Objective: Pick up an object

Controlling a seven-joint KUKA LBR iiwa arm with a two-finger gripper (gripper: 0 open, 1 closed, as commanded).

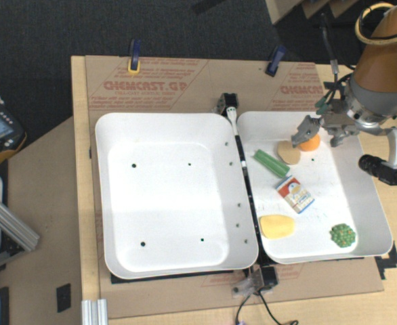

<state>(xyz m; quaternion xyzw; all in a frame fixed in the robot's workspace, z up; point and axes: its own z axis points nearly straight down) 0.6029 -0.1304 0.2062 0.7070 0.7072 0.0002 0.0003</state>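
The right bin [361, 202] holds several small objects. An orange ball [311, 143] lies at its far side, touching a tan round piece [288, 154]. A green stick [272, 162] lies beside them. Nearer the front are a small red, white and blue box [295, 195], a yellow lemon-shaped object [277, 226] and a green bumpy ball [343, 235]. My gripper [322, 134] hangs over the bin's far part, just above and right of the orange ball. It is open, with one finger [305, 130] close over the ball, and nothing sits between the fingers.
The left bin [117, 181] adjoins the right one along a black divider [242, 175]. Both rest on a cardboard sheet [178, 80] held by two clamps at the back. A black fitting [381, 168] sticks in past the right bin's right rim.
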